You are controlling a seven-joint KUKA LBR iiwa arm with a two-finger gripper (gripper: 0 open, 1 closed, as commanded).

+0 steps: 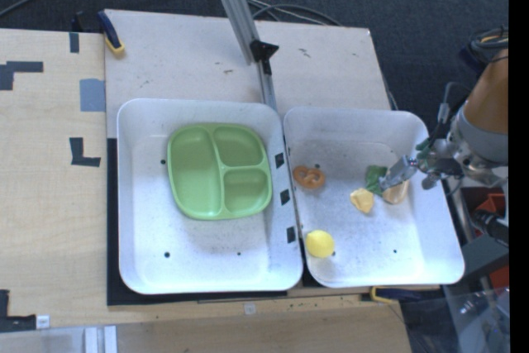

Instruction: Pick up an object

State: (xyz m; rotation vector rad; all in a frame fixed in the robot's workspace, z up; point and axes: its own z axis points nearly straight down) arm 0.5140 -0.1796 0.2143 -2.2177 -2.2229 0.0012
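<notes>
The right bin (430,256) holds a brown pretzel-like piece (308,177), a yellow ball (320,243), a yellow wedge (362,200), a small green object (376,177) and a tan piece (396,193). My gripper (402,172) reaches in from the right edge of this bin. Its tip hangs just above the green object and the tan piece. Nothing is visibly held between its fingers.
The left bin (136,202) carries a green divided plate (220,170). A metal pole (235,0) slants over the back of the bench. The dark divider (285,194) runs between the two bins.
</notes>
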